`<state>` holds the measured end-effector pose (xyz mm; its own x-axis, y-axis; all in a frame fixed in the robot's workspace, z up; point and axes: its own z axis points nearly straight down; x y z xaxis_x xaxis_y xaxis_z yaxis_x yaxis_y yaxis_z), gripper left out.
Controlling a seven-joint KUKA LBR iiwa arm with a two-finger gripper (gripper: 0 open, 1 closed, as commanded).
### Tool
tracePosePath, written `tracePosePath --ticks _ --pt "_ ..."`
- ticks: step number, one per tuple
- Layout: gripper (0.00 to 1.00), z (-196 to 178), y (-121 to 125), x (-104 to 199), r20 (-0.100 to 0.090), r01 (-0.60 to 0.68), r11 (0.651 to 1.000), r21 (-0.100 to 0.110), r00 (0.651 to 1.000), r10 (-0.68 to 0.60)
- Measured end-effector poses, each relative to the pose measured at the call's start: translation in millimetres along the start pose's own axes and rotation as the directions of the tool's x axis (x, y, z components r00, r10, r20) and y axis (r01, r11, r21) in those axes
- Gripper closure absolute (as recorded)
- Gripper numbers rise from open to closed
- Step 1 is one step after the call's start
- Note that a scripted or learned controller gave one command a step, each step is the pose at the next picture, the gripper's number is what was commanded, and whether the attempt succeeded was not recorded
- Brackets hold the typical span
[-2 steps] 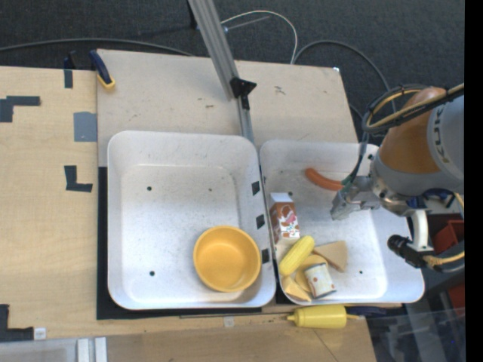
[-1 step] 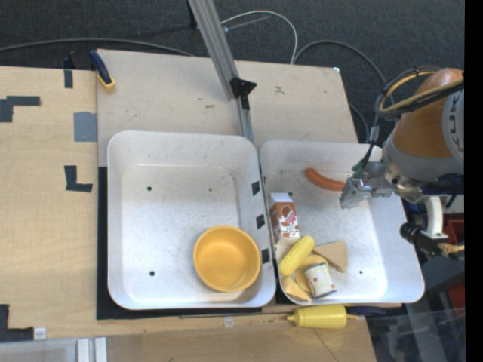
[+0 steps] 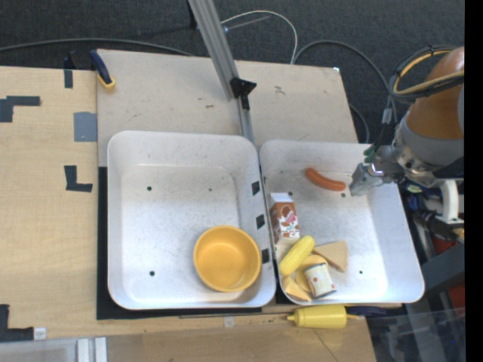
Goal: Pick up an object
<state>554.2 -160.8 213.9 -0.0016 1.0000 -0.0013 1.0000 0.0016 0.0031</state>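
Sausage (image 3: 324,179) lies in the right bin (image 3: 392,262), far from the yellow bowl (image 3: 226,258). Gripper (image 3: 358,184) hangs just beside the sausage, holding nothing; its opening is too unclear to tell.

Orange sausage (image 3: 325,179) lying flat near the right bin's (image 3: 392,240) far wall.

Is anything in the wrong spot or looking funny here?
Yes. A yellow plastic mustard bottle lies on its side on the bench, outside the right white bin, against its near rim. The other toy foods sit inside that bin, so it looks dropped or knocked out.
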Motion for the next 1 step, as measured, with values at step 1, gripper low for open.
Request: tracePosePath --ticks 1 --pt "1.00 -52.9 1.3 0.0 0.000 0.000 1.000 -0.001 1.000 0.000"
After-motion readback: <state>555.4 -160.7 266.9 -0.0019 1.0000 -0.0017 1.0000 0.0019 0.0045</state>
